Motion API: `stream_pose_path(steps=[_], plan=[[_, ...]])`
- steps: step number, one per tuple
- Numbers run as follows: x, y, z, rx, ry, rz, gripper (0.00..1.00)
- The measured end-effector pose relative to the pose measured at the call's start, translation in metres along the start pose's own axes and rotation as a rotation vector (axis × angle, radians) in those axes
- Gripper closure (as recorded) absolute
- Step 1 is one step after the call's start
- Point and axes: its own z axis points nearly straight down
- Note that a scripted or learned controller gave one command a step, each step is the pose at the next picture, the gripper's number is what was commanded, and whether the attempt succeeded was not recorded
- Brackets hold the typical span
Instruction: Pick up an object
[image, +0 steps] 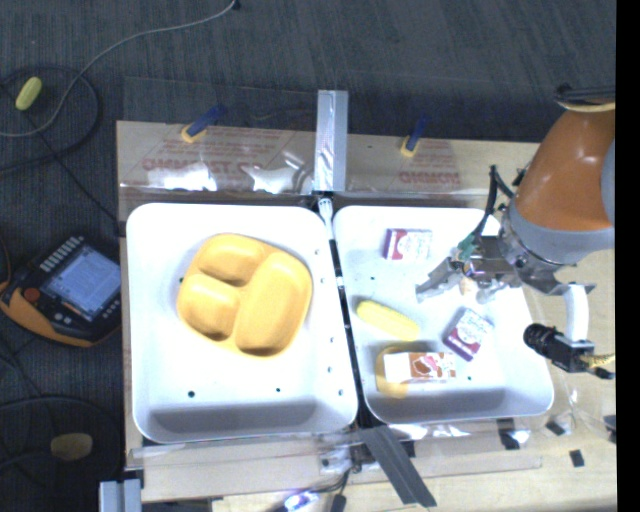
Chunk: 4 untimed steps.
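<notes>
Approach step, it seems: two-finger metal gripper hovers spread open and empty; small purple-and-white carton lies just below it, so next comes a descent and closing.

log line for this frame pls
claw over right bin, nothing gripped | right bin: three cartons, yellow piece | left bin: yellow divided dish

The desk carries two shallow white bins side by side, the left bin and the right bin, touching along the middle. Behind them lies crinkled clear plastic sheet held by clips.
</notes>
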Motion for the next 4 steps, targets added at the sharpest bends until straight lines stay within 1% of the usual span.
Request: stream_pose_path(steps=[1, 2, 3, 4], plan=[[-0.095, 0.006, 0.14, -0.017, -0.002, -0.069, 0.0], [-0.075, -0.019, 0.146, -0.038, -0.017, -0.01, 0.0], [-0.017, -0.027, 0.147, -0.036, -0.017, -0.076, 0.0], [0.003, 0.043, 0.147, -0.029, -0.011, -0.039, 0.0]])
